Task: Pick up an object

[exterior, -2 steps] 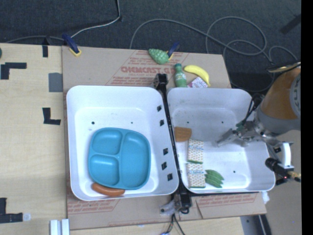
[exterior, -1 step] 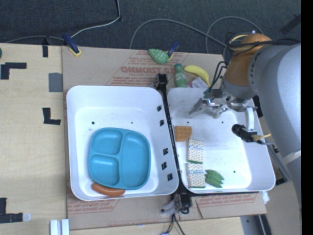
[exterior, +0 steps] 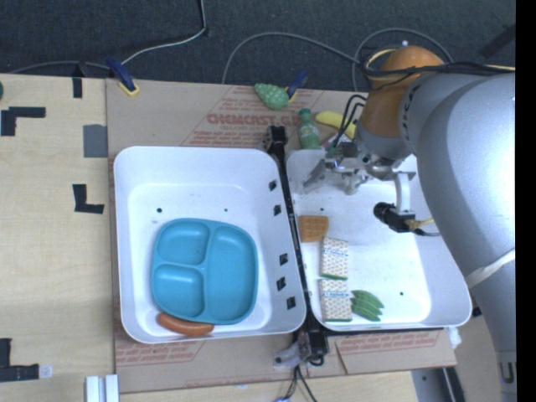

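A pale wooden bench (exterior: 50, 224) with a cardboard sheet (exterior: 167, 115) on it bears two white bins; dark carpet (exterior: 84, 15) lies beyond. The gripper (exterior: 332, 180) hangs over the far end of the right bin (exterior: 402, 258). Its two prongs stand apart with bare bin floor between them and nothing held.

Just nearer the camera than the gripper lies one tan cracker (exterior: 313, 228). Nearer still are two patterned packets (exterior: 335, 260) end to end, then one green pod (exterior: 367, 304) beside the nearest packet. Across the divider, view-left of the gripper, the left bin (exterior: 201, 162) holds one blue plate (exterior: 205, 270) with one orange sausage (exterior: 184, 326) at its near edge.

Just beyond the gripper, outside the bins, sit one green bottle (exterior: 308, 129), one banana (exterior: 337, 121) and one green toy (exterior: 272, 95). The grey arm (exterior: 469, 157) covers the bin's right side.
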